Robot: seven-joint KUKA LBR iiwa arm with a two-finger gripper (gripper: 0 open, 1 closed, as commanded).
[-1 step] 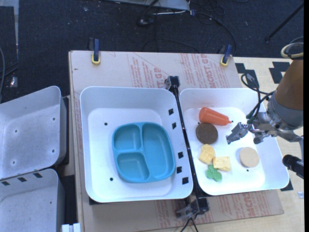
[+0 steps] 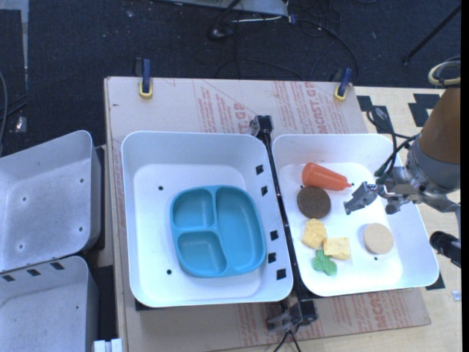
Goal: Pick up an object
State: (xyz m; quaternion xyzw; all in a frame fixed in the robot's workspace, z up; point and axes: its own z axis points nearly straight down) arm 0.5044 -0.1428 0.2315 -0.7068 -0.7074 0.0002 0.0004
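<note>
Far off to the jaws' left, in the left bin, lies a blue tray with three compartments, well apart from anything the arm might take. Closer, in the right bin, the pickable things sit: a brown disc just left of the jaws, a carrot up and to their left, two yellow pieces below and left with a green bit under them, and a tan disc just below and slightly right.

The gripper hangs between the brown disc and the tan disc, over bare bin floor as far as I can judge. Its jaws look parted a little with nothing between them, though they are dark and small from where I stand.

My worry: if it drops straight down, it may close on nothing, since neither disc sits squarely under it. Both discs are flat and low, so fingers could skid over the top or push one aside.

The arm comes in from the right, wrist bent, gripper pointing left and down.
</note>
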